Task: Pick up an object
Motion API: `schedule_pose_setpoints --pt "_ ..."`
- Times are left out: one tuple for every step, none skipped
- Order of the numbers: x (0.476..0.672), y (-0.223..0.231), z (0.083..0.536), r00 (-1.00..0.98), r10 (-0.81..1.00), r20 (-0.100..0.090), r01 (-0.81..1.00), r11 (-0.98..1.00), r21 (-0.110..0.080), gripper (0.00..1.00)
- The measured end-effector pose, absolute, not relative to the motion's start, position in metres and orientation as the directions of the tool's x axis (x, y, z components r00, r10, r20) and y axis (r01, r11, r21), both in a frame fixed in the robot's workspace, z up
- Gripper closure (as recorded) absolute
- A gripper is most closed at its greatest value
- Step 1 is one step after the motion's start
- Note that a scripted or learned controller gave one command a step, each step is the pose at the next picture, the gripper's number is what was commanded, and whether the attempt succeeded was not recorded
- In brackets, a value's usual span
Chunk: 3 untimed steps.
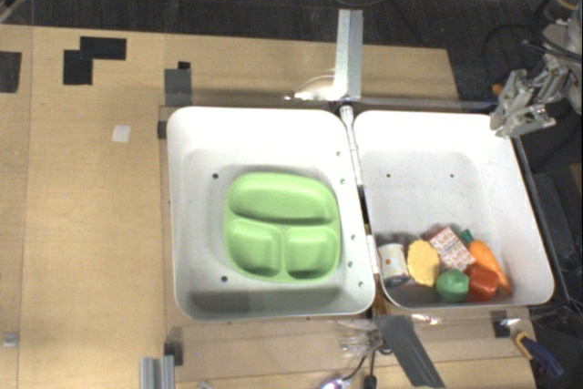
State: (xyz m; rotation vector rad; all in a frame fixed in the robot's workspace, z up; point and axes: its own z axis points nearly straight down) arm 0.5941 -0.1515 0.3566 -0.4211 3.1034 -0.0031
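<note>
In the right bin [428, 159], a cluster of small objects lies in the near corner: a white can [393, 261], a yellow piece [422, 262], a patterned white and red packet [448, 248], a green ball [452, 284], an orange carrot shape [484, 254] and a red piece [483, 283]. My gripper [523, 105] hangs at the far right edge of that bin, above its rim, well away from the cluster. Nothing shows between its fingers.
The left bin [196, 196] holds a green divided tray [281, 225]. A metal post [350, 55] stands behind the seam between the bins. Cables run over the dark floor at the back. The far half of the right bin is bare white.
</note>
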Motion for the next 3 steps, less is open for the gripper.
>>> schedule_pose_setpoints --pt "0.552 -0.080 0.320 -0.980 -0.199 -0.009 -0.199 0.980 -0.002 1.00" --pt "0.544 -0.107 0.341 -0.893 -0.450 -0.011 -0.450 0.893 -0.006 1.00" --pt "0.561 -0.158 0.384 -0.715 -0.699 -0.008 -0.699 0.715 -0.009 1.00"
